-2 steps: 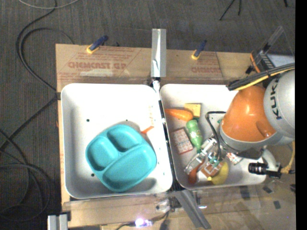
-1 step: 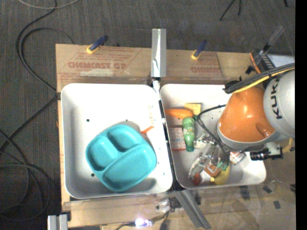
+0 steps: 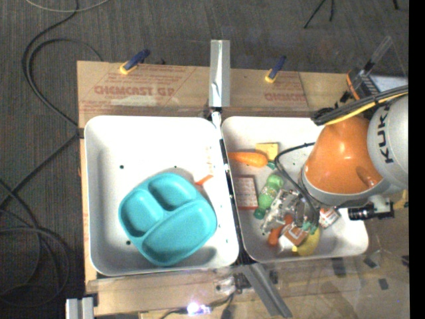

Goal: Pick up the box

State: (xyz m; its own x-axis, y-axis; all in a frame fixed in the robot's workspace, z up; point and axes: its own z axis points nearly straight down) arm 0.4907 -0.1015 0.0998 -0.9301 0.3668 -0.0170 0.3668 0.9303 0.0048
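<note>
Two white bins on the surface — the left bin [image 3: 99,178] holds a teal divided tray [image 3: 168,218], the right bin [image 3: 352,241] a jumble: carrot [image 3: 249,157], green bottle [image 3: 267,195], banana [image 3: 307,243]. The box [image 3: 246,192] lies flat by the right bin's left wall. The end effector [image 3: 287,212] hangs low over the clutter beside it — can't tell its state — so it could easily snag the bottle instead.

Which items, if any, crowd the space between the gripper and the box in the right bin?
The gripper sits low among clutter. The flat box lies toward the bin's left wall, with the green bottle directly between them. The carrot lies above, out of the way.
</note>
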